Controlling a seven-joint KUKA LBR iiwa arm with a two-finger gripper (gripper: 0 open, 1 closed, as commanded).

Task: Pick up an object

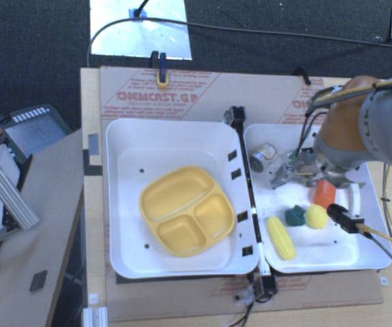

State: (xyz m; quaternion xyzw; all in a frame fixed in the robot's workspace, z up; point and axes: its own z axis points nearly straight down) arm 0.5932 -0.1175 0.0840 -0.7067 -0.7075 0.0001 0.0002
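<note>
The right shallow white plastic bin (305, 254) serves as the landmark; the loose items lie inside it so the arm can reach them. The grey arm's claw (286, 172) hangs low over its upper middle, whether spread or pressed together I cannot tell. A small silver metal can (262, 157) lies just beside the claw, toward the bin's upper left, seemingly the target. Lower in the bin lie a yellow plastic corn cob (280, 238), a dark green lump (294, 215), a yellow lemon-like piece (316, 216) and an orange block (324, 193). Beside this bin, a yellow divided tray (184, 210) fills its neighbour.
</note>
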